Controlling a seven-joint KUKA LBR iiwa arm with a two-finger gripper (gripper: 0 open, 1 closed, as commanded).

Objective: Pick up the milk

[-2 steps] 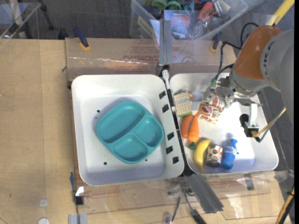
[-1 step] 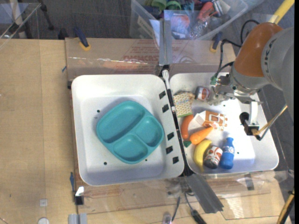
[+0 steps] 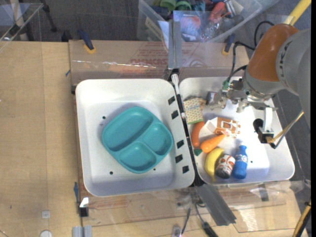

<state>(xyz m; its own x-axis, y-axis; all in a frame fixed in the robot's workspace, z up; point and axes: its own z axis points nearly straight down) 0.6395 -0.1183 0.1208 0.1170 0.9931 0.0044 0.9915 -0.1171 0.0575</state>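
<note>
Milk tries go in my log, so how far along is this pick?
Done: the pincer is over the right white bin, just behind the white and orange milk carton. In hand: nothing that I can see; the carton lies in the bin beside an orange carrot. Left: likely the grasp and the lift.

One fixed camera looks down at a slant from above the pale wooden worktop (image 3: 34,132), framing both shallow white plastic bins (image 3: 89,147) fairly closely; the grey, orange-banded arm (image 3: 276,53) enters from the right.
</note>
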